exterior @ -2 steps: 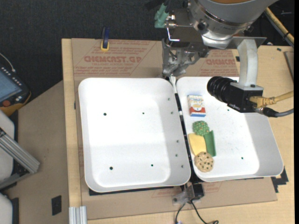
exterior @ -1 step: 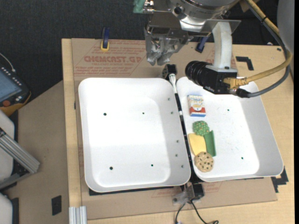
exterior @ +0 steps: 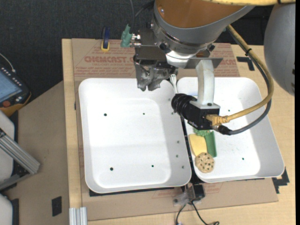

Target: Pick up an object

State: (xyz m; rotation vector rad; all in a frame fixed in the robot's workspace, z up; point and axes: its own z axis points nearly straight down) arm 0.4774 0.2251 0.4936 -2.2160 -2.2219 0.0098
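My gripper (exterior: 151,81) hangs over the far right corner of the left bin (exterior: 126,139), close to the wall between the two bins. Nothing shows in its grasp. In the right bin (exterior: 248,139), near its front left corner, lie a round chocolate-chip cookie (exterior: 205,162), a pale yellow wedge (exterior: 198,145) and a green piece (exterior: 210,143), packed close together. The arm's black wrist-mounted unit (exterior: 193,110) hides the far ends of the yellow and green pieces. All three lie in front of the gripper and to its right.
Both bins rest on a cardboard sheet (exterior: 93,55). A yellow cable (exterior: 255,106) loops over the right bin from the black unit. Small blue and green clips (exterior: 106,39) stand at the cardboard's far edge. The arm's big orange-and-grey body (exterior: 197,8) hangs over the far middle.
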